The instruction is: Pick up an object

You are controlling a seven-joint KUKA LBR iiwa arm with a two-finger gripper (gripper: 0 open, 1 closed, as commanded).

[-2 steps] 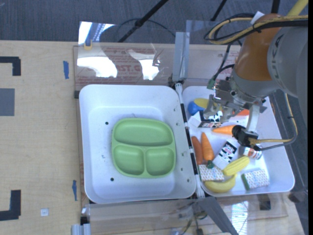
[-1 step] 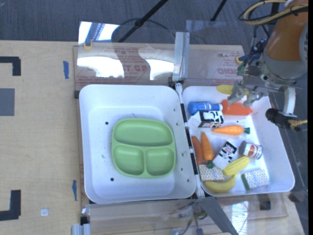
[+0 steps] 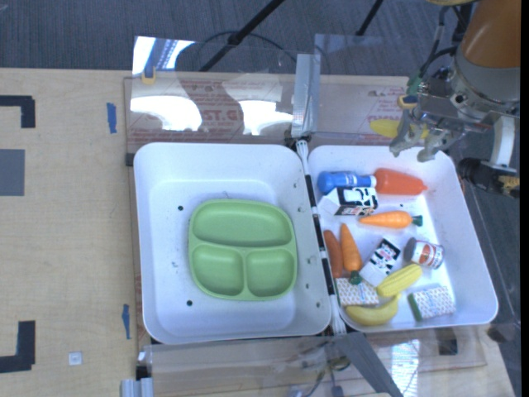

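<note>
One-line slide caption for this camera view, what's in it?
Gripper hovers over the right bin's far corner, above toy food; a green divided plate sits in the left bin.

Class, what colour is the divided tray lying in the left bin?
Light green; the divided tray shows plainly in the camera view, inside the left bin.

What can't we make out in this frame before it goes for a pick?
- Gripper: small and blurred over the right bin's far rim; jaws open or shut, cannot tell.
- Arm: cut off by the top and right edges.
- Blue bottle: partly covered by the black-and-white carton.
- Can label: too small to read.
- Banana: partly under the corn.
</note>
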